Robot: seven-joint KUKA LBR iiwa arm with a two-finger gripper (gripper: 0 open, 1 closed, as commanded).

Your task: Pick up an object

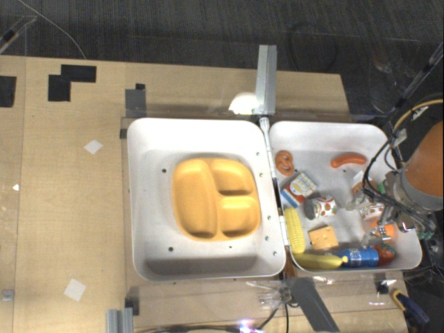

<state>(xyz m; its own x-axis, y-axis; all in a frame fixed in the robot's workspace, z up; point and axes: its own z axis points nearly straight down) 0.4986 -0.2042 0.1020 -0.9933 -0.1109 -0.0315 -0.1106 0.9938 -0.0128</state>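
Observation:
My gripper [377, 214] hangs low over the right side of the right bin [326, 132], below the arm's orange band [424, 166]. Under and beside it lie a small orange item [386, 232] and a red item [386, 255]. Further left in this bin are a blue bottle [361, 258], a banana [318, 261], a tan cracker [322, 238], a corn cob [294, 229], a small can [321, 207], a little carton [302, 184], an orange round piece [283, 161] and a red sausage [347, 160].
The left bin [149, 186] holds a yellow divided tray [215, 197]. A grey metal post [266, 82] stands behind the two bins' shared wall. Cables [388, 155] loop around the arm at the right bin's far right corner.

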